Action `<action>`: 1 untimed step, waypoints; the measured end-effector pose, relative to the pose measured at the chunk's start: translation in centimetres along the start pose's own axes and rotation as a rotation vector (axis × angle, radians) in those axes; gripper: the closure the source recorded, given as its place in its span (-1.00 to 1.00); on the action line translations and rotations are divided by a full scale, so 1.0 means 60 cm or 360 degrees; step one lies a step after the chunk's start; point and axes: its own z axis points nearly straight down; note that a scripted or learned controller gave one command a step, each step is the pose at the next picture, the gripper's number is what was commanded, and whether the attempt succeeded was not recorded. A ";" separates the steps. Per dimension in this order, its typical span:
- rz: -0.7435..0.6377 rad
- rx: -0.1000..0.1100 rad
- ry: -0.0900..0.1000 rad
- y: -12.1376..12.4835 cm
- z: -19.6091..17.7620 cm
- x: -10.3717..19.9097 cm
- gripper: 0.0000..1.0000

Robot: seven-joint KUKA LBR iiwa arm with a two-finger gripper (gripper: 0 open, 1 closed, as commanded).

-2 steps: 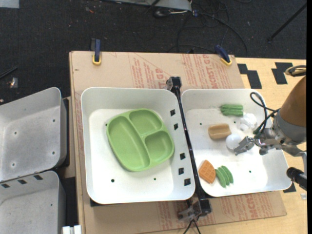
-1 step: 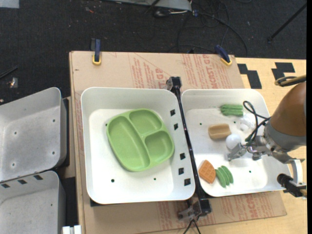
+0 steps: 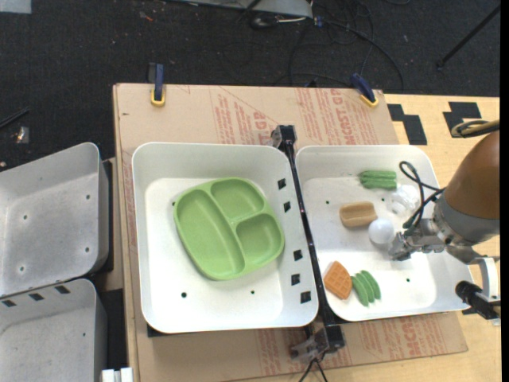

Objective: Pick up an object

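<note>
The right bin (image 3: 413, 297) holds a tan bread-like block (image 3: 357, 213), a white ball (image 3: 381, 231), a green pea pod (image 3: 378, 179) at the back, an orange waffle piece (image 3: 337, 279) and a second green pod (image 3: 366, 286) at the front. My gripper (image 3: 402, 246) is low in the right bin, just right of the white ball and close to it. The orange-banded arm (image 3: 479, 183) comes in from the right above it.
The left bin (image 3: 159, 277) holds a green sectioned plate (image 3: 228, 227). A black divider (image 3: 301, 229) runs between the two bins. Both stand on a cardboard sheet (image 3: 231, 110) clamped at the back. Grey trays (image 3: 48, 213) lie to the left.
</note>
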 end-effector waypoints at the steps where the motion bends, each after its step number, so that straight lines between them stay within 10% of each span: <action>1: -0.0006 -0.0010 -0.0002 0.012 -0.099 0.003 1.00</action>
